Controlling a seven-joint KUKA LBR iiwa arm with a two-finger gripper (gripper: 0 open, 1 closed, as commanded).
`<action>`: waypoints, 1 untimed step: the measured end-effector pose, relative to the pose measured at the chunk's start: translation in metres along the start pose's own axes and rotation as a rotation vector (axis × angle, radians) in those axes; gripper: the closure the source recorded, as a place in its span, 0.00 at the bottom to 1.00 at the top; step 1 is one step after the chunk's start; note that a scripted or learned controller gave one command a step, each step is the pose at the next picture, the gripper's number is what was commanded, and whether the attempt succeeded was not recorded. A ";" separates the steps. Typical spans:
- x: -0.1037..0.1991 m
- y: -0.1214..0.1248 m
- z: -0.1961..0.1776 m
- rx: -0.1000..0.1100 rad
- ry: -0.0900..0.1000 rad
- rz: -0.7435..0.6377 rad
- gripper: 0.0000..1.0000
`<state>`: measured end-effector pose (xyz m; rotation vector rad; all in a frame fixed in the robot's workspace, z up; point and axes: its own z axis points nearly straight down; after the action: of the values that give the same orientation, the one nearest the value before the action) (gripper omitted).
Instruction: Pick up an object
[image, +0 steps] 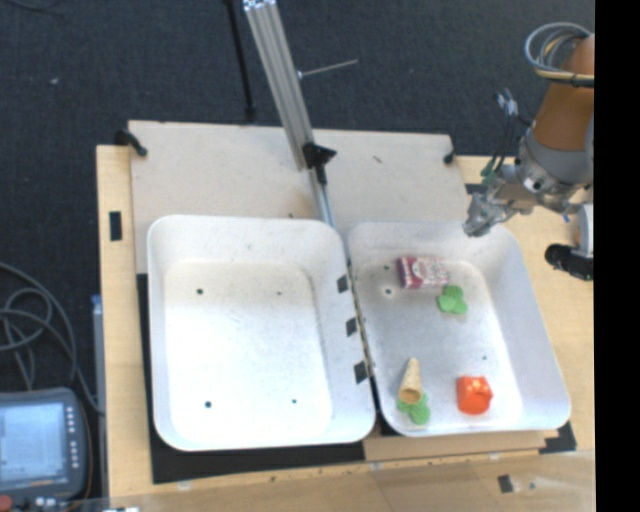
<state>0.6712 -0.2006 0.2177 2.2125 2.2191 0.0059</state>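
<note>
- The gripper (478, 222) hangs over the far right corner of the right bin (530, 300), at the rim, below the grey wrist and the orange band of the arm (560, 115).
- Whether it is open or closed cannot be told: its tip is small and seen at a slant. Nothing shows clamped in it.
- The nearest candidate is the small red-and-white carton (421, 271), lying on its side on the bin floor, toward the view's left and a little nearer the camera than the gripper.
- Its long axis runs roughly left to right in the view, so a grasp across its short width looks the likeliest fit.
- Just beside it, nearer the camera and to the right, lies a green piece (452, 300); the two look close but apart.
- Well apart, along the bin's near side, are an orange-red block (474, 394) and a tan cone (411, 377) whose lower end touches another green piece (416, 408).
- The left bin (250, 330) holds none of these objects.
- Judgement: the coming move is a short shift leftward over the carton, then down.
</note>
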 end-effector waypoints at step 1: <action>0.039 -0.014 -0.003 0.008 0.003 -0.001 1.00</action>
<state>0.6571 -0.1617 0.2202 2.2163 2.2255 0.0003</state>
